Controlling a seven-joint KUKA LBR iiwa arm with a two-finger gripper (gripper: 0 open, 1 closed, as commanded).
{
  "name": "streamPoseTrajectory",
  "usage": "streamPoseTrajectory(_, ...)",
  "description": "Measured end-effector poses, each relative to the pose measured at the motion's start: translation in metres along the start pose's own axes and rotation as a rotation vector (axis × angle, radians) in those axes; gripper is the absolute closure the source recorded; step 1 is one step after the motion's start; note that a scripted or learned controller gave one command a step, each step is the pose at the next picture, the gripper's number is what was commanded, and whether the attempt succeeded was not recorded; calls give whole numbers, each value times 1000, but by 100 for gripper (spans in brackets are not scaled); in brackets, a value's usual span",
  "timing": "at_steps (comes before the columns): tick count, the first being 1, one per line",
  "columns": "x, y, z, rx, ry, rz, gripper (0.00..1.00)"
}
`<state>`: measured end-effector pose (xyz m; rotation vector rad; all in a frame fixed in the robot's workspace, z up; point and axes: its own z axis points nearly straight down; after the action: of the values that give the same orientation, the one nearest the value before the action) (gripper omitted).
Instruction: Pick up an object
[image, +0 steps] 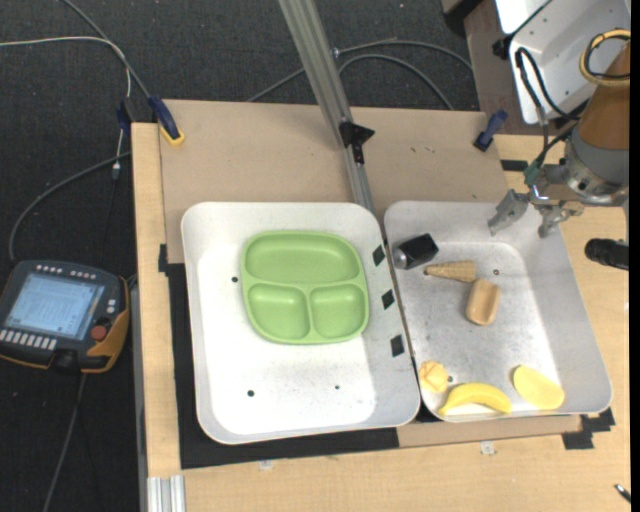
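Note:
In the right bin lie a tan cone, a tan cylinder-like block, a black and silver piece, a yellow banana, a yellow slice and a pale small piece. My gripper hangs over the bin's far right corner, open, with nothing between its fingers. It is well above and to the right of the cone.
The left bin holds a green divided plate. A metal pole slants across the back. Blue clamps sit on the bench's far edge. A teach pendant lies on the floor at left.

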<state>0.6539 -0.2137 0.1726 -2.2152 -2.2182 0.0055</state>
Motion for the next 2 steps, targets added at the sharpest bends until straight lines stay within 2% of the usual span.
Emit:
streamPoseTrajectory(1, 1, 3, 63, -1, 0, 0, 0)
streamPoseTrajectory(2, 0, 5, 46, -10, -4, -2, 100)
